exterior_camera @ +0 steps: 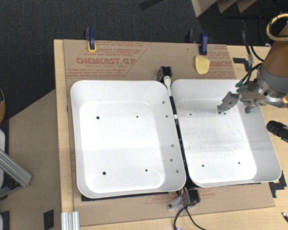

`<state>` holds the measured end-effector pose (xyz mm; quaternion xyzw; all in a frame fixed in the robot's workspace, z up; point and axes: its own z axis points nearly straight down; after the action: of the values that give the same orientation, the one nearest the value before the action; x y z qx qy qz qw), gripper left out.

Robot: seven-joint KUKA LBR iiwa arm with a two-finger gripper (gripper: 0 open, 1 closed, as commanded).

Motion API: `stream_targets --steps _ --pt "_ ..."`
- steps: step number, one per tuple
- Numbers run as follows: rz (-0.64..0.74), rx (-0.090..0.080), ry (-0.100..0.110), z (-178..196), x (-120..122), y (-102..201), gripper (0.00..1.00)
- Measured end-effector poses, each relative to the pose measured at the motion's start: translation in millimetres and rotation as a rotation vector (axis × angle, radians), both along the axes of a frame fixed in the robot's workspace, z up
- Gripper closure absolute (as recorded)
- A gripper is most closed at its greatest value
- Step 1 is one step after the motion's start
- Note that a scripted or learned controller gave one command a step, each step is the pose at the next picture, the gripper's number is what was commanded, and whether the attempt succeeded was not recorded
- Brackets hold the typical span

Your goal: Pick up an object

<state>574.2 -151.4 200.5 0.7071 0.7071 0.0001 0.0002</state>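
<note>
Board (110, 60) lettering reads "CHEMCAST GP"; tool (236, 103) over right bin (259, 143), fingers spread apart.

Two white bins sit side by side on a brown board (110, 59). The left bin (86, 128) has a wide flat floor with nothing lying on it, so a gripper could come down almost anywhere there. The right bin (259, 166) has open floor in its near and middle parts too. The arm (278, 66) hangs over the far right corner of the right bin, and its gripper (237, 102) takes up room there. A black strip (175, 126) runs between the bins where the two rims meet. A small yellow thing (202, 64) lies on the board behind the right bin. Two blue clamps (90, 36) stick up at the far edge.
</note>
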Motion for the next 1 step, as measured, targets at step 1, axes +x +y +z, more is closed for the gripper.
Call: stream_targets --steps 1 --pt "0.0 -0.001 -0.003 11.0 0.7 -0.1 1.0"
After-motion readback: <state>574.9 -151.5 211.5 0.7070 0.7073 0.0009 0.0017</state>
